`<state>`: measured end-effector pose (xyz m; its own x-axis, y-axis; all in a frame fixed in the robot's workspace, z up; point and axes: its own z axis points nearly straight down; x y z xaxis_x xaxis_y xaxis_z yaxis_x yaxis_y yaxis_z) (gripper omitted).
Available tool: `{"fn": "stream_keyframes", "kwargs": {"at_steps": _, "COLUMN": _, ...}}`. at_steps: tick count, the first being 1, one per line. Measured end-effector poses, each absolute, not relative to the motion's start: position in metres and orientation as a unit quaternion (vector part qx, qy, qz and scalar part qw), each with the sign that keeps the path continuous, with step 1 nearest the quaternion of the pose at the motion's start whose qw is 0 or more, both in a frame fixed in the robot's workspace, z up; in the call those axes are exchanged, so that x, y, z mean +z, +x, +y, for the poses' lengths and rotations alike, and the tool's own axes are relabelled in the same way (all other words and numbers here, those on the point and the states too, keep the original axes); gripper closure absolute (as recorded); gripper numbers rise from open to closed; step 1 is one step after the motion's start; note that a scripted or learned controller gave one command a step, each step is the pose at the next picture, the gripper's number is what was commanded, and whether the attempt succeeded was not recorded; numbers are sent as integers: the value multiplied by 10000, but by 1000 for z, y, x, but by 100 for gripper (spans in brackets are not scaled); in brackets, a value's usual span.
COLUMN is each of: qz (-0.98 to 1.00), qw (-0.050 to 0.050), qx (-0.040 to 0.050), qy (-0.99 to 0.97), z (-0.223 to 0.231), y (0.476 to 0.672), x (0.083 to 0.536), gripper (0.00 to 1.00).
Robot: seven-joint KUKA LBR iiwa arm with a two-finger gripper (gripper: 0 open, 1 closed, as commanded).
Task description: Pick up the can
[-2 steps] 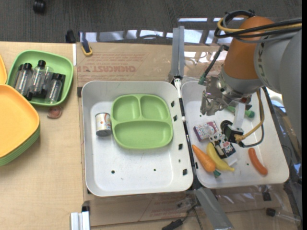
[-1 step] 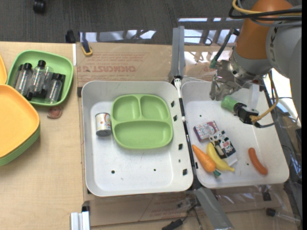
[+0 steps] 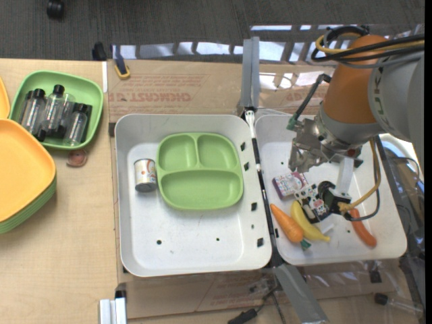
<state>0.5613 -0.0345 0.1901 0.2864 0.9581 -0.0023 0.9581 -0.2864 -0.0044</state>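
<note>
Pincer [image 3: 302, 159] position: above the right bin [image 3: 388, 245], hanging over its upper-left part, beneath the grey arm [image 3: 398, 79] with its orange band. Finger state cannot be determined from this angle. Just below the pincer lies a small patterned packet [image 3: 289, 183]; further down sit a carrot [image 3: 286, 223], a banana [image 3: 307, 223] and a second carrot [image 3: 363, 232] (near the bin's right side). Can [image 3: 144, 175] location: left bin [image 3: 196, 248], on its side, touching the left edge of the green divided plate [image 3: 200, 170], well apart from the pincer. On the surface [image 3: 61, 248] to the left stand a green tray of bottles [image 3: 57, 110] and stacked orange plates [image 3: 23, 177].
</note>
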Motion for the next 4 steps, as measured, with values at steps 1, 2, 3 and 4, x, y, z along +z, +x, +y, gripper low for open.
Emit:
{"fn": "stream_keyframes", "kwargs": {"at_steps": 1, "qz": -6310, "qw": -1, "qx": 16, "qy": -7757, "z": -27, "y": 655, "x": 219, "gripper": 100}}
{"fn": "stream_keyframes", "kwargs": {"at_steps": 2, "qz": -6109, "qw": 5, "qx": 20, "qy": -7917, "z": 22, "y": 582, "x": 190, "gripper": 100}}
{"fn": "stream_keyframes", "kwargs": {"at_steps": 3, "qz": -6333, "qw": 8, "qx": 18, "qy": -7739, "z": -94, "y": 564, "x": 199, "gripper": 100}}
{"fn": "stream_keyframes", "kwargs": {"at_steps": 4, "qz": -6196, "qw": 14, "qx": 20, "qy": -7849, "z": -52, "y": 546, "x": 192, "gripper": 100}}
